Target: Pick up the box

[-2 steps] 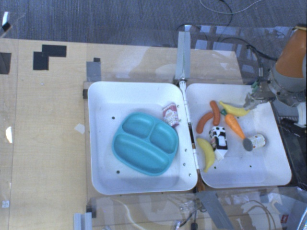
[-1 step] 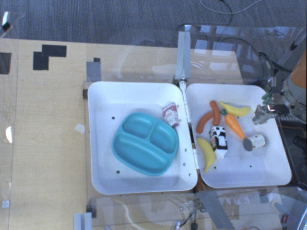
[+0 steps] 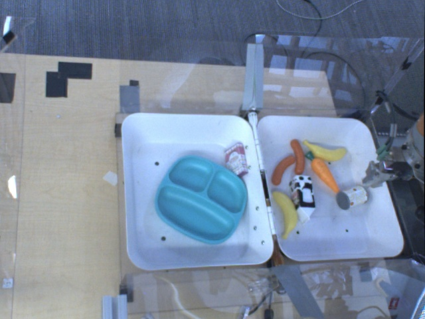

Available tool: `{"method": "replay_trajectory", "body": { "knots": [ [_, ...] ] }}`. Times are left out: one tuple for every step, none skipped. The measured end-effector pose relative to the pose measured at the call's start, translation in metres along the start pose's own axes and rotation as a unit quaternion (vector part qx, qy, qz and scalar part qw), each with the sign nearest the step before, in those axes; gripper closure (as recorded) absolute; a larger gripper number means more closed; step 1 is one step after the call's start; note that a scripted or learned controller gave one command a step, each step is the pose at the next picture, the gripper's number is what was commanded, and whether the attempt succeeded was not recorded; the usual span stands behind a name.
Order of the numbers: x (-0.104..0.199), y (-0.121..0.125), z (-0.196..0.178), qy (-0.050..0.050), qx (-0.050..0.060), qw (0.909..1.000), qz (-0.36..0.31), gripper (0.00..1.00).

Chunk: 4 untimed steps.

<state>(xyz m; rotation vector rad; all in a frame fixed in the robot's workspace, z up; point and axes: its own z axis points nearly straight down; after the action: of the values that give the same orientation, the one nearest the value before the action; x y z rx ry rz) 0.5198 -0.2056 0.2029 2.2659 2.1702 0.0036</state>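
A small black-and-white cow-patterned carton box (image 3: 303,193) lies near the middle of the right white plastic bin (image 3: 382,241), between a curved yellow banana (image 3: 287,212) and an orange carrot (image 3: 325,175). The metal claw (image 3: 374,174) hovers at the bin's right edge; its state cannot be told.

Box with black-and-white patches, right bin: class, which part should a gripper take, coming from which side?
Probably take the box across its long sides, mid-length, from above: it seems to lie flat, with a banana close at its lower left and a carrot nearby.
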Motion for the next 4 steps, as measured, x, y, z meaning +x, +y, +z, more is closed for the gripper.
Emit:
{"method": "replay_trajectory", "body": {
  "knots": [
    [0.019,-0.032,-0.028,0.0,0.0,0.9993,-0.039,1.0],
    [0.019,-0.03,-0.039,0.0,-0.003,0.9992,-0.04,1.0],
    [0.02,-0.028,-0.05,-0.001,-0.006,0.9991,-0.042,1.0],
    [0.02,-0.028,-0.05,-0.001,-0.006,0.9991,-0.042,0.0]
  ]
}}
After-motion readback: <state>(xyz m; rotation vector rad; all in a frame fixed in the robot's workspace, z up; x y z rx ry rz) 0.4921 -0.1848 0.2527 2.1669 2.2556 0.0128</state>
